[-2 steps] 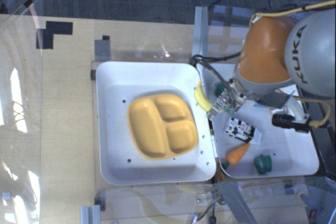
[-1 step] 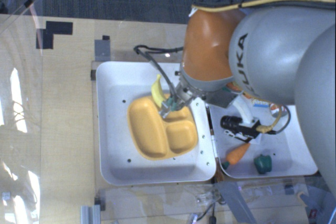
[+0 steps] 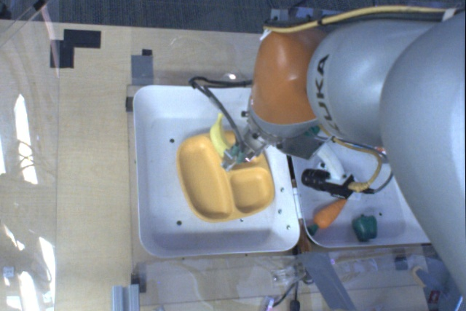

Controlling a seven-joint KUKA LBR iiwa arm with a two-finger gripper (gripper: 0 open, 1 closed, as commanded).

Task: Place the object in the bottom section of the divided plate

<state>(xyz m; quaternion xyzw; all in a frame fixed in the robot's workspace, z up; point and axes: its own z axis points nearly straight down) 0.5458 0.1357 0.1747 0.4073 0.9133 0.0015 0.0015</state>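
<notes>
Grey arm (image 3: 378, 84) reaching in from right, gripper (image 3: 237, 154) pointing down

Bright, even overhead light washes the white bin (image 3: 156, 229); glare streaks the bench (image 3: 95, 193) at the view's left, and the close arm (image 3: 378, 84) looms soft, slightly blurred.

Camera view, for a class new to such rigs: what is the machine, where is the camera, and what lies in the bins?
One fixed camera looks down at a slant. The grey arm with an orange band is a robot reaching in from the right. Its gripper hangs over a yellow divided plate in the left bin. A banana is at the plate's far edge beside the gripper; whether it is held, I cannot tell. The right bin holds a carrot and a green item.
</notes>
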